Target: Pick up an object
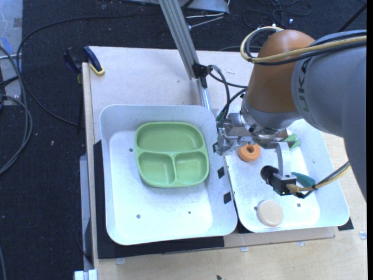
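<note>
Gripper mostly hidden under the wrist — can't tell if open or holding anything — orange ring just beside it, so an off-centre close could knock the ring away.

A pale wooden bench is seen from above, and two shallow white bins are laid on it side by side. The right bin is set touching the right edge of the left bin. A black sheet is spread beneath the left bin and is shown along its left and front sides. Behind the left bin, a blue and yellow clamp is fixed at the bench's far left corner. A slanted metal bar is mounted just behind the left bin's right rear corner.
</note>
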Controlling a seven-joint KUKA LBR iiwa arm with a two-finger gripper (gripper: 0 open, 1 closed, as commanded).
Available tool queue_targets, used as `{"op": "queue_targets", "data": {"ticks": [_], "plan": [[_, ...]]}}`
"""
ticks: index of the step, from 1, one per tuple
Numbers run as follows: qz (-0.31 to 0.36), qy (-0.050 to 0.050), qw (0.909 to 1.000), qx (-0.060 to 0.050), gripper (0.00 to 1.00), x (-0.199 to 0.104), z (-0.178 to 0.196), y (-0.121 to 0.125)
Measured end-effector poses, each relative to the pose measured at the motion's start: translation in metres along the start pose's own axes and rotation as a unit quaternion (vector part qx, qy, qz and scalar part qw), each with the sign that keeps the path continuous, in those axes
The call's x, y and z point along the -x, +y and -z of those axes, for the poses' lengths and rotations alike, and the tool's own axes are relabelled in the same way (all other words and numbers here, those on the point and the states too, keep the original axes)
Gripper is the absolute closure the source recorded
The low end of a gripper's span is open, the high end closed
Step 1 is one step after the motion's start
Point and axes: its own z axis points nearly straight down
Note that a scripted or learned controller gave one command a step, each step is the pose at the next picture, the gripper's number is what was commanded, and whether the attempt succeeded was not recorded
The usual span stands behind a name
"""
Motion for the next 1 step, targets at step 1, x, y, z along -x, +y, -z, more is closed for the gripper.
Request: {"op": "queue_targets", "data": {"ticks": [1], "plan": [[0.0,0.0,1.0,0.001,1.0,-0.0559,-0.0096,0.0213]]}}
